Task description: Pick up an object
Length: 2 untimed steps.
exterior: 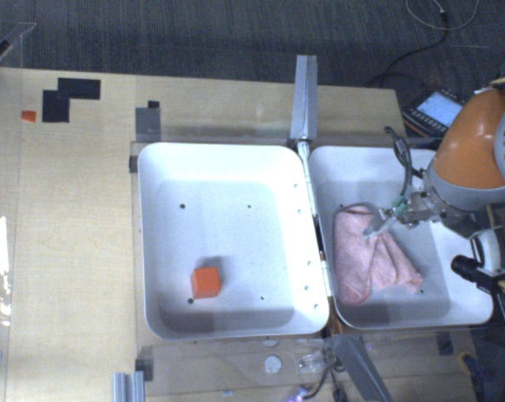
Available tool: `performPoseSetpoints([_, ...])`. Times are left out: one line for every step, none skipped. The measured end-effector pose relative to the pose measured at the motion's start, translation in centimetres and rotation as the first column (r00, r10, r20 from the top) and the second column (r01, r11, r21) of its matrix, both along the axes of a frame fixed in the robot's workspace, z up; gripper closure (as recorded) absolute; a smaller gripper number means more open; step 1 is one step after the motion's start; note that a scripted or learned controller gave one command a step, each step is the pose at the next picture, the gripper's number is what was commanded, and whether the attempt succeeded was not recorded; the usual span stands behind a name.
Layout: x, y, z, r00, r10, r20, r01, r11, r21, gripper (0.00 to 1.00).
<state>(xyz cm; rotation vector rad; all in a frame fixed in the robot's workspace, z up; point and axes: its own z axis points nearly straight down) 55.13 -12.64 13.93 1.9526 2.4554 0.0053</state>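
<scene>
Left bin [152, 224]: one orange block [206, 282] on its floor, near the front wall, well left of the divider between the bins. Right bin [461, 308]: pink cloth [369, 262], crumpled, lying against the divider side. My claw [384, 222] sits at the cloth's upper right edge, touching it; whether it is parted or has fabric pinched, I cannot tell. My arm [478, 149] reaches in from the right, orange band above the right bin's far corner, wrist angled down-left.
</scene>
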Motion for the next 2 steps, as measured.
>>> performPoseSetpoints([0.3, 1.5, -4.9, 0.998, 0.057, 0.009, -0.057, 0.998, -0.002, 0.0])
performPoseSetpoints([4.4, 2.1, -5.0, 0.991, -0.135, 0.009, 0.135, 0.991, 0.002, 0.0])
